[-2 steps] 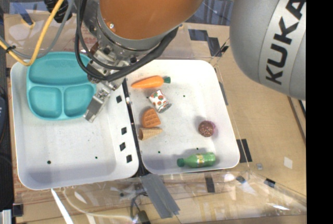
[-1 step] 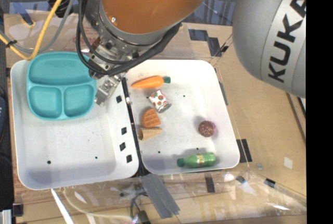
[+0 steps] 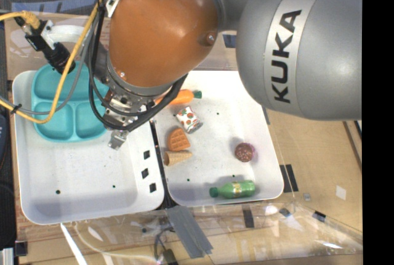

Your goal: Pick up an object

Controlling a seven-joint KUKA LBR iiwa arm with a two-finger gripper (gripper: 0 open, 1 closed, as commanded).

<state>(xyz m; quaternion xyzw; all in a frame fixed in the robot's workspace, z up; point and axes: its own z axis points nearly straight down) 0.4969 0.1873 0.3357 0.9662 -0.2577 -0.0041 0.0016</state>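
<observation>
My gripper point(image 3: 116, 136) hangs below the big orange wrist band, over the left bin point(image 3: 74, 196) close to the middle divider. It sits just off the lower right corner of a teal divided tray point(image 3: 58, 106). Nothing shows in its grasp. In the right bin point(image 3: 271, 159) lie an orange carrot point(image 3: 182, 97), a small red-and-white box point(image 3: 188, 119), a waffle piece point(image 3: 178, 139), a cone point(image 3: 176, 158), a dark red ball point(image 3: 244, 151) and a green bottle point(image 3: 233, 190).
The grey arm and orange band cover the back of both bins. A yellow cable point(image 3: 61, 88) loops across the teal tray. Black clips point(image 3: 146, 165) sit along the divider between the bins.
</observation>
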